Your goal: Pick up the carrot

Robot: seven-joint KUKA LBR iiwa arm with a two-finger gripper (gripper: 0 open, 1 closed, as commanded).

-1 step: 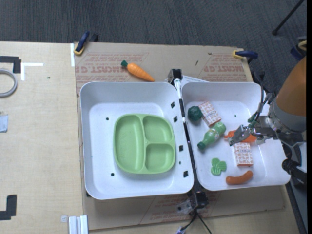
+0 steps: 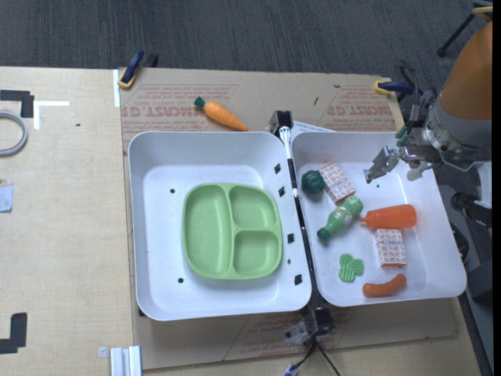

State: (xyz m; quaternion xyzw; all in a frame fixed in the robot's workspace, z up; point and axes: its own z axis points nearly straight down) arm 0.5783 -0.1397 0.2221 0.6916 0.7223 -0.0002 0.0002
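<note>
A: How many bins?
B: Two white bins, the left bin [image 2: 149, 233] and the right bin [image 2: 438, 272].

A: Carrots?
B: One carrot [image 2: 221, 113].

A: And in the left bin?
B: One green divided plate [image 2: 232, 231], three compartments.

A: The right?
B: Two small printed cartons, upper [image 2: 337, 182] and lower [image 2: 390, 247]. One green bottle [image 2: 340, 217], one orange bottle [image 2: 390, 216], one sausage [image 2: 384, 287], one dark green round piece [image 2: 313, 182], one light green leafy piece [image 2: 351, 268].

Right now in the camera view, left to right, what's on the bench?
Green divided plate → carrot → dark green ball → green bottle → orange bottle → gripper.
</note>
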